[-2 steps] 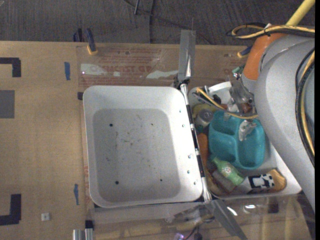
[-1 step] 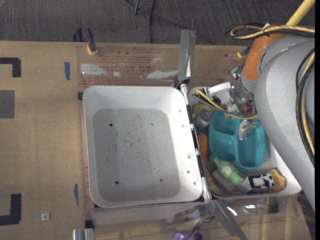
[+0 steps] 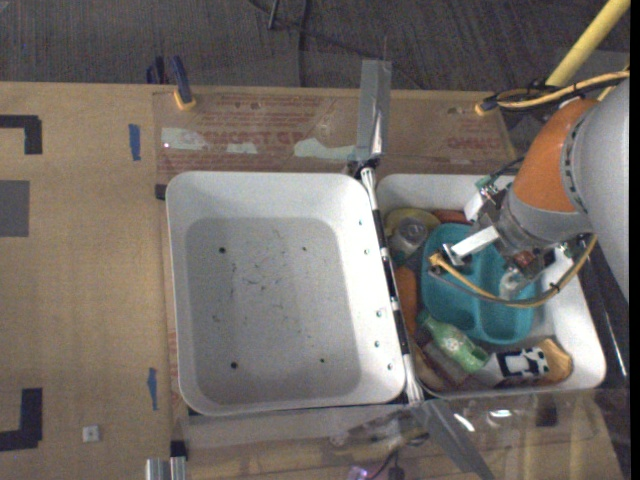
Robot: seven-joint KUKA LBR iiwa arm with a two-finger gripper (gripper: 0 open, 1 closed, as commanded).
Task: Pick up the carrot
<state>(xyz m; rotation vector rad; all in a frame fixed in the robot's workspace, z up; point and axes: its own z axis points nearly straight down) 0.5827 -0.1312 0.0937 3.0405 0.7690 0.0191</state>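
The carrot (image 3: pixel 405 294) is a slim orange piece lying along the left wall of the right bin (image 3: pixel 578 320), partly tucked under a teal dish (image 3: pixel 466 290). My gripper (image 3: pixel 517 267) hangs low over the right side of that teal dish, well to the right of the carrot and apart from it. The grey wrist with its orange band (image 3: pixel 550 168) reaches in from the upper right and covers the gripper's tip.
The right bin is crowded: a green bottle (image 3: pixel 451 339), a black-and-white item (image 3: pixel 524 364), a tan piece (image 3: pixel 558 359), and a grey can (image 3: pixel 408 236) by a yellow-rimmed thing. The left bin (image 3: pixel 200 208) lies beside it. A yellow cable loops over the teal dish.
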